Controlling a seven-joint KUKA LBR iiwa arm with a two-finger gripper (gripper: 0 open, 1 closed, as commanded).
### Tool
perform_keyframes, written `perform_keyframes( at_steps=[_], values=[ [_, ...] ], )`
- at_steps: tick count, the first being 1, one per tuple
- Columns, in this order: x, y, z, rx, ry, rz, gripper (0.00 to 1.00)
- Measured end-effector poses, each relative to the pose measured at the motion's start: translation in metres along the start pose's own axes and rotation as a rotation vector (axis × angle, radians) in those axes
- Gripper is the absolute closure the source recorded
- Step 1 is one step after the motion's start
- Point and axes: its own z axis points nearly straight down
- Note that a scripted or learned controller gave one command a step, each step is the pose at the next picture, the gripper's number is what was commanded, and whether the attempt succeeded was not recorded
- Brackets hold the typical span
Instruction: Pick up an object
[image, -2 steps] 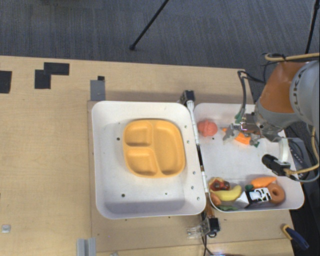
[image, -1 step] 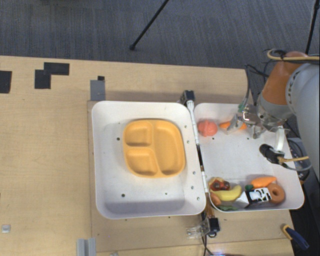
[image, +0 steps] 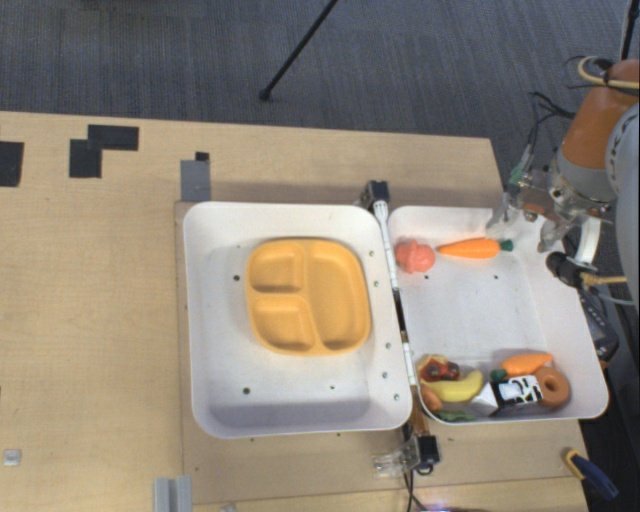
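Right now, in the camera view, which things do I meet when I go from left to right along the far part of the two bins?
Yellow divided tray in the left bin → pink ball → orange carrot in the right bin → gripper.

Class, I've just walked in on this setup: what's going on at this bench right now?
A grey robot arm with an orange band reaches in from the right, its gripper hovering over the far right corner of the right bin. Nothing is between its fingers. A carrot and a pink ball lie nearby along that bin's far side, and a pile of toy food crowds its near edge. The left bin holds a yellow divided plate.
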Motion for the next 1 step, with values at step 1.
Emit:
perform_keyframes(
  at_steps=[1],
  values=[
    [0.0537,-0.0339,0.0501,0.003,0.001,-0.014,0.0]
  ],
)
